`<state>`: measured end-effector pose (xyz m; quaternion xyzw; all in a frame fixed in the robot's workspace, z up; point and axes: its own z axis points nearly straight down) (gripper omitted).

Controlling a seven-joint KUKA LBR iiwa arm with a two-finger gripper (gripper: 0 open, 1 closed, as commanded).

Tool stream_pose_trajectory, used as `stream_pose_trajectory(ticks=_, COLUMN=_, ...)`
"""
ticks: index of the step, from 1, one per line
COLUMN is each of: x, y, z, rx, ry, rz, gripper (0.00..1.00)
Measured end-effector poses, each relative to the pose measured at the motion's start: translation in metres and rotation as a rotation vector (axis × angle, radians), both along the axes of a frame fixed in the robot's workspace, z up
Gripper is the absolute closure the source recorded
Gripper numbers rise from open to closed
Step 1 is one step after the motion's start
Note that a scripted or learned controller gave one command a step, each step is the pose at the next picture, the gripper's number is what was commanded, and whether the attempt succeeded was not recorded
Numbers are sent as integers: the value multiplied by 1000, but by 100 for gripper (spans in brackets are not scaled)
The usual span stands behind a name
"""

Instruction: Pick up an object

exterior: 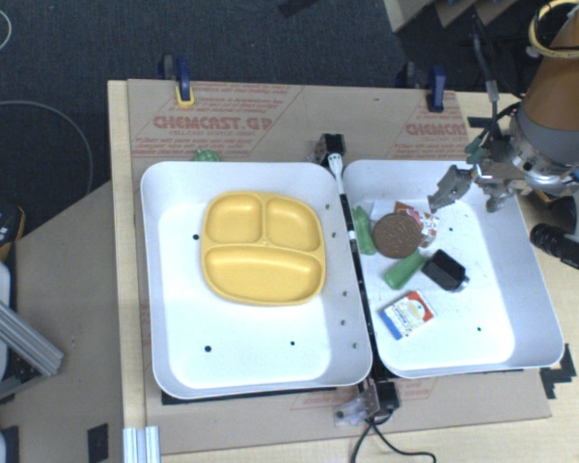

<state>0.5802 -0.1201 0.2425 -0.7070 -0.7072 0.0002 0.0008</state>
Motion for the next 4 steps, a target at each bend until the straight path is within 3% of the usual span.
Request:
stream_pose_trajectory(ticks=1, x=1, y=0, z=11, rx=-1, ry=-3, rz=1, gripper=100)
stream_pose_trajectory(ticks=2, x=51, y=38, z=-62, rx=1, ry=4, rz=5, gripper=100)
stream_pose_trajectory(ticks=3, x=53, y=130, z=-108, rx=-18, ry=-22, rz=-11, gripper=100)
stream_pose_trajectory(ticks=4, x=53, y=127, z=-108, rx=-23, ry=-22, rz=-11, gripper=0)
